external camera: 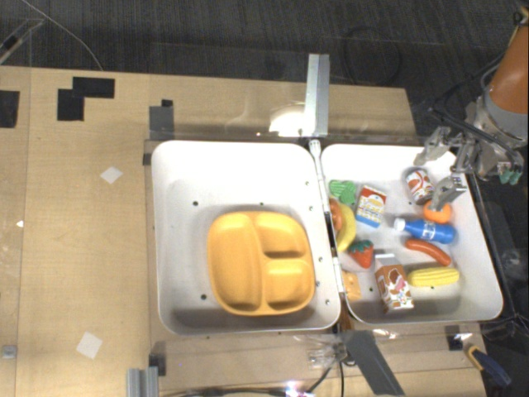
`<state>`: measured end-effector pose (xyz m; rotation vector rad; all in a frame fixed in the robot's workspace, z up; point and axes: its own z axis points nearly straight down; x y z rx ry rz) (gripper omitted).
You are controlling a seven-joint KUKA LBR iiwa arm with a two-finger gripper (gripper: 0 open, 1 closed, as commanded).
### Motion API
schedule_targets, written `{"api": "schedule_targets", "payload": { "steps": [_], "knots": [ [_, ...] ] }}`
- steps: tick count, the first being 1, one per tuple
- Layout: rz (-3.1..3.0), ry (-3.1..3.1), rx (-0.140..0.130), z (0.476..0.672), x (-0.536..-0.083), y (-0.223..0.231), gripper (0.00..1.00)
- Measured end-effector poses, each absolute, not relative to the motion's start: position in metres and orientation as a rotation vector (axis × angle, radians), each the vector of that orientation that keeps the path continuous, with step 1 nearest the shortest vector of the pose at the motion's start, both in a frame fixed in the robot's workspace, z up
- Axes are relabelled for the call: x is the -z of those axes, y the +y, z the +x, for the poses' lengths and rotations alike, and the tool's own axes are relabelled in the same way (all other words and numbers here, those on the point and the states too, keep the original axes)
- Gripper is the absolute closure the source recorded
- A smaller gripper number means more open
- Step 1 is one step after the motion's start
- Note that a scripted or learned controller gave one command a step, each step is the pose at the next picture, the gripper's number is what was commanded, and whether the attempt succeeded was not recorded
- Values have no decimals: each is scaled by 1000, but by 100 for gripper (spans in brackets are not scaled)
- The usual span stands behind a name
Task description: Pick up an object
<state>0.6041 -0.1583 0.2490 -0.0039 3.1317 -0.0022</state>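
The fingers [450, 190] are spread apart, and nothing is seen between them. The gripper [445, 172] is positioned over the far right corner of the right bin [488, 304], just above a small orange object [440, 213] and beside a white can [418, 184]. The approach step is judged to be in hand (no grasp yet). A descent, then closure, is required next.

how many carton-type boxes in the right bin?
2. One small carton stands near the upper middle of the right bin, beside the banana. The other carton sits at the bin's near edge, beside the corn cob. More could be hidden under the pile.
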Motion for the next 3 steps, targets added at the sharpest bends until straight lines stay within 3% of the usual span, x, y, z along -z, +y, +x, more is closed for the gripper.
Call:
{"api": "schedule_targets", "payload": {
  "steps": [1,2,3],
  "knots": [
    [276,3131,-3,584,-106,-150,0],
    [778,3032,-4,647,-88,-122,0],
    [915,2993,-1,653,-89,-171,0]
  ]
}}
